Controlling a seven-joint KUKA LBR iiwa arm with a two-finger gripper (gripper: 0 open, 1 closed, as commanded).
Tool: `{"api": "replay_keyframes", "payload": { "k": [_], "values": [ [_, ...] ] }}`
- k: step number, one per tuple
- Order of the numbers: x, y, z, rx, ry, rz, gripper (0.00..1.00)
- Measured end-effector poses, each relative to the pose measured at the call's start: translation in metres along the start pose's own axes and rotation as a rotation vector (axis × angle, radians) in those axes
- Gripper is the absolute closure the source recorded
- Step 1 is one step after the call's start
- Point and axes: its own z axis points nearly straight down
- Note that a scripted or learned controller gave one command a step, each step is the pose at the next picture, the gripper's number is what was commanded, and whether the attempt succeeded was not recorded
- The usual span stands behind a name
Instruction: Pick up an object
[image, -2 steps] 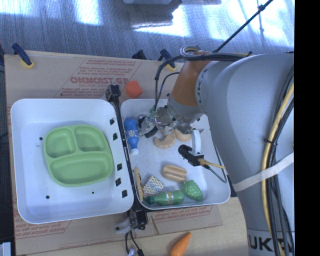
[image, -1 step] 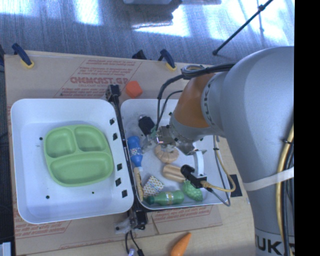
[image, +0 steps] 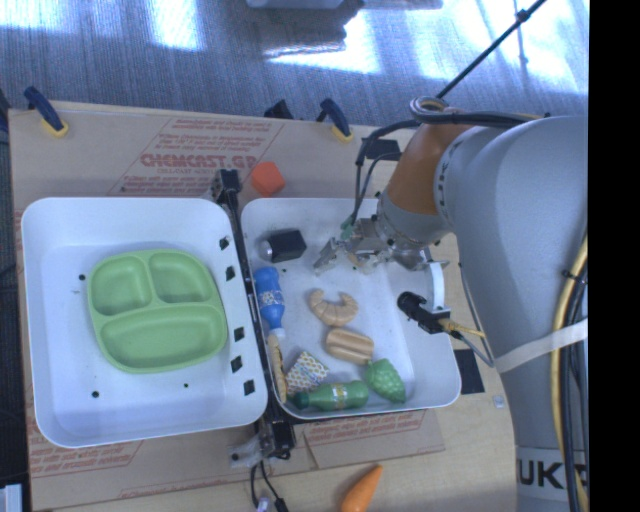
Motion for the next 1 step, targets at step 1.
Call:
{"api": "replay_keyframes", "payload": {
  "k": [1],
  "values": [
    [0.0544,-0.0772,0.0008,0.002,0.003,-0.002,0.00]
  ]
}}
